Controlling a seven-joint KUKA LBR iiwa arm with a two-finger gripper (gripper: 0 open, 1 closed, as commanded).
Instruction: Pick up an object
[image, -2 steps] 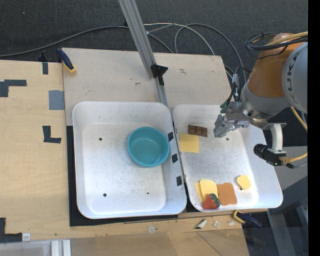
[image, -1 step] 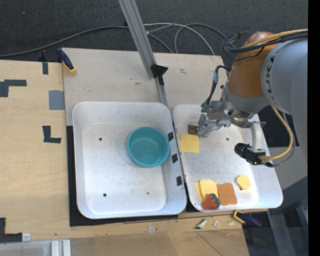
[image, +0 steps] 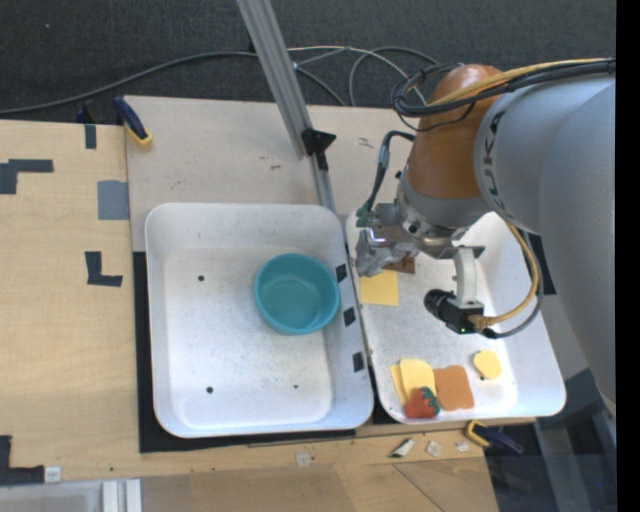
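Note:
My gripper (image: 375, 258) hangs low over the far left part of the right bin (image: 520, 395), just above a flat yellow square (image: 380, 290). A small brown piece (image: 404, 264) peeks out beside the gripper's body. Toward the near end of that bin lie a yellow slice (image: 412, 376), an orange-brown slice (image: 453, 386), a red strawberry-like toy (image: 422, 403) and a small yellow chunk (image: 487, 364). The left bin (image: 200, 300) holds a teal bowl (image: 295, 292), upright.
A grey metal pole (image: 285, 90) slants across the bench behind the bins. Cables and a black fitting (image: 450, 308) hang from the arm over the right bin. A yellow-and-blue clamp (image: 133, 121) sits at the bench's far left corner.

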